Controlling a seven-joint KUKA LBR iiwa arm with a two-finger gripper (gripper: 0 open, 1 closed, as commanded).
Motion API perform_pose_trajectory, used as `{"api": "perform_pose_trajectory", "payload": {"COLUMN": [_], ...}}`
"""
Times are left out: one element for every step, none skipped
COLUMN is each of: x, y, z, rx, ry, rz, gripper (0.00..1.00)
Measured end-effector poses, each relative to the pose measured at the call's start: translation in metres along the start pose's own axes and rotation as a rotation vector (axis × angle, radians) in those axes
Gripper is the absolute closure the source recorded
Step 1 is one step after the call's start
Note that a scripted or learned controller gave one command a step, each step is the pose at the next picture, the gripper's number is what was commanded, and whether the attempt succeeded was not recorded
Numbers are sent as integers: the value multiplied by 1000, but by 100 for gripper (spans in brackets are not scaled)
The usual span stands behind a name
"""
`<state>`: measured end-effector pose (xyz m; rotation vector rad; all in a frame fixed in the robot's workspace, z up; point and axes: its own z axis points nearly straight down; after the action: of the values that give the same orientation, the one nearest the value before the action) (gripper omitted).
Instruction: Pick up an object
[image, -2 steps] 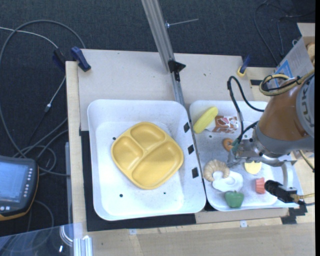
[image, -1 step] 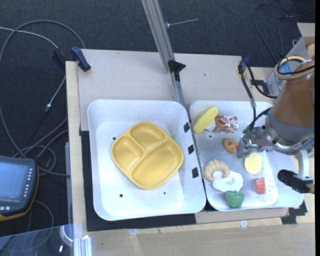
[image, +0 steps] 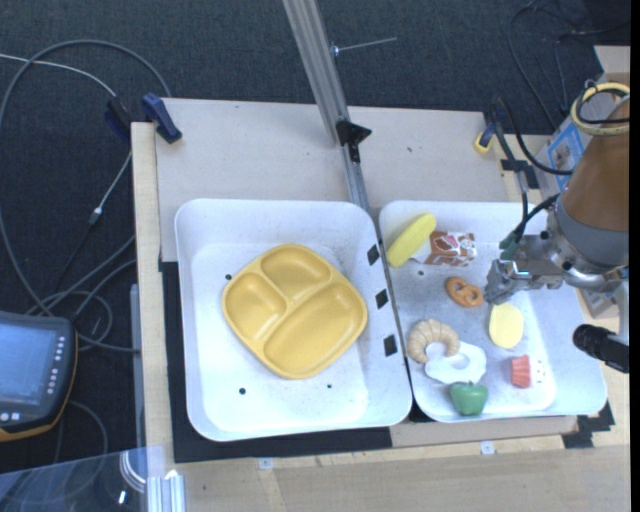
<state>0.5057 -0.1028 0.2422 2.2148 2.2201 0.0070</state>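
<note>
You are looking down on a table (image: 260, 150) carrying two shallow white bins side by side. The left bin (image: 200, 240) is holding a yellow divided plate (image: 293, 310), lying flat near the bin's middle with three compartments facing up.

The right bin (image: 560, 395) is holding the small toy foods. A yellow banana-like piece (image: 411, 238) is lying tilted at the bin's upper left corner, and a small red-and-white packet (image: 453, 247) is sitting just beside it to the right. Below them a brown pretzel (image: 463, 291) is lying near the bin's centre. A tan croissant (image: 432, 339) is resting lower left, touching a white fried-egg piece (image: 458, 364), and a green pepper-like item (image: 468, 398) is sitting at the bin's near edge just below that. A pale yellow oval piece (image: 506, 326) is lying to the right of the croissant, with a small red piece (image: 521, 372) below it.

The arm is reaching in from the right, its orange band over the bin's right rim. The pincer (image: 497, 282) is hanging over the right bin, just right of the pretzel and above the pale yellow oval. You cannot tell from this slant how the pincer is set, and nothing is showing clearly in its grip. All the toy foods are lying in the bin.
</note>
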Motion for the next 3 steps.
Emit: {"api": "perform_pose_trajectory", "payload": {"x": [0, 51, 99], "y": [1, 6, 10], "z": [-24, -26, -15], "rx": [3, 4, 11], "ry": [0, 2, 4], "rz": [1, -5, -4], "gripper": [100, 100, 100]}}
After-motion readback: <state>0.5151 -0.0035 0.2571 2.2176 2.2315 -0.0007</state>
